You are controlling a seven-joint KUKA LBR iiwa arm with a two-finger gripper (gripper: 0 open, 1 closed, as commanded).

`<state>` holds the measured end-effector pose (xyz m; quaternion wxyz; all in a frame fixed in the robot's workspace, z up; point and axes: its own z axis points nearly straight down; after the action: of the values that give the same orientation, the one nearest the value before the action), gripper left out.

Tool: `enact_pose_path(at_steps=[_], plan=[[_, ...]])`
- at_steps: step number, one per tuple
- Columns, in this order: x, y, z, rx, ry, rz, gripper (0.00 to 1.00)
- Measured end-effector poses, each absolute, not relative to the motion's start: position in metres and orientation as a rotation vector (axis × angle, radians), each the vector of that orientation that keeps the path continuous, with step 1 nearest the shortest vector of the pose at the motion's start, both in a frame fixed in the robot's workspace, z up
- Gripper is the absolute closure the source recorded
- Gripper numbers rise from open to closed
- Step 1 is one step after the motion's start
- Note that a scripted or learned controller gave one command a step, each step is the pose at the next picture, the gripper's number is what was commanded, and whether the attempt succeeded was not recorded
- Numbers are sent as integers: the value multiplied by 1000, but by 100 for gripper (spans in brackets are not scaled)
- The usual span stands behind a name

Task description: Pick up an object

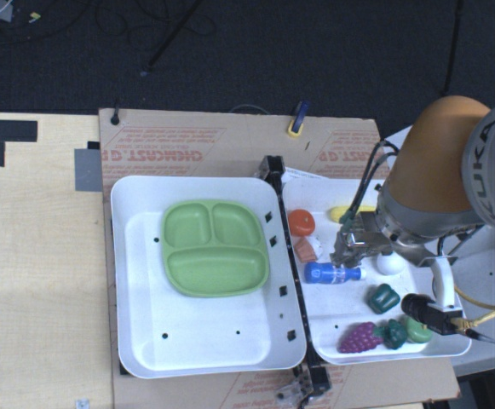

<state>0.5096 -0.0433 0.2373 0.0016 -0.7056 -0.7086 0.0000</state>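
Note:
My gripper (346, 261) hangs low in the right bin (324, 352), directly over the cap end of a blue bottle (325, 273) that lies on its side. I cannot tell whether it touches the bottle. An orange-red round fruit (301, 222) and a salmon block (305, 250) lie just left of the gripper. A yellow piece (343, 214) shows behind it and a white object (391, 265) to its right. Nearer the front lie a dark green block (383, 297), purple grapes (358, 338) and green toys (397, 335).
The left bin (136, 331) holds a light green divided plate (215, 248). A black divider (285, 262) runs between the two bins. The arm's orange band (439, 156) looms over the right bin's far right side.

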Motion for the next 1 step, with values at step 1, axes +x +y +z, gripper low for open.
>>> enact_pose_path(at_steps=[1], plan=[[507,7,243,-2216,-2223,1,100]])
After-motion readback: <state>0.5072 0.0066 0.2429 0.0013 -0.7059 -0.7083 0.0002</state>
